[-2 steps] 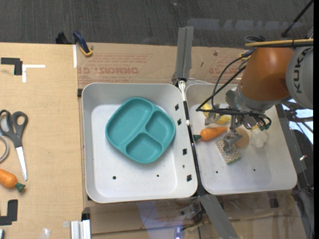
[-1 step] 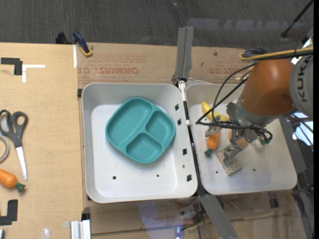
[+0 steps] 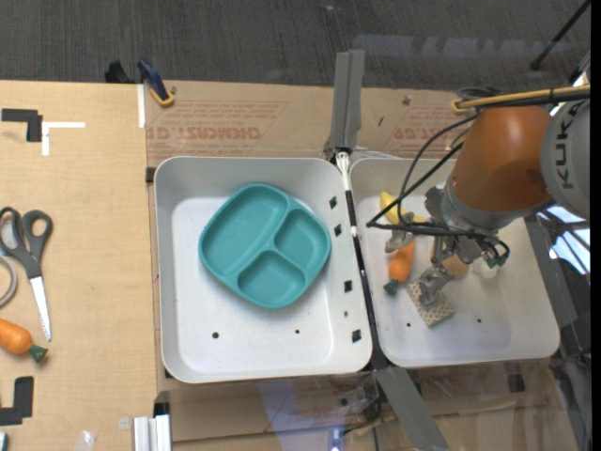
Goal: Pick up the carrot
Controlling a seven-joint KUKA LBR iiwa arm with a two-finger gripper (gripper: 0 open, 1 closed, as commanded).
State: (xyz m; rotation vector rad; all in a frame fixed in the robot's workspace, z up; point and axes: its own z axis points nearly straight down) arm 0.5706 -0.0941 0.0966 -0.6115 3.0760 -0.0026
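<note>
A small orange carrot (image 3: 401, 265) with a green stem end lies in the right bin (image 3: 526, 341), near its left wall. My gripper (image 3: 432, 294) hangs low in that bin under the orange-banded arm (image 3: 500, 163). It is just to the right of the carrot and a little nearer the front. Nothing shows the carrot in its hold; the carrot rests on the bin floor beside it. Cables cross in front of the wrist and hide part of the gripper.
A yellow item (image 3: 388, 205) lies behind the carrot, and a tan piece (image 3: 456, 266) and a white piece (image 3: 489, 260) sit under the wrist. The left bin (image 3: 188, 346) holds a teal divided plate (image 3: 266, 245). Scissors (image 3: 30, 252) and a second carrot (image 3: 15, 337) lie on the bench at left.
</note>
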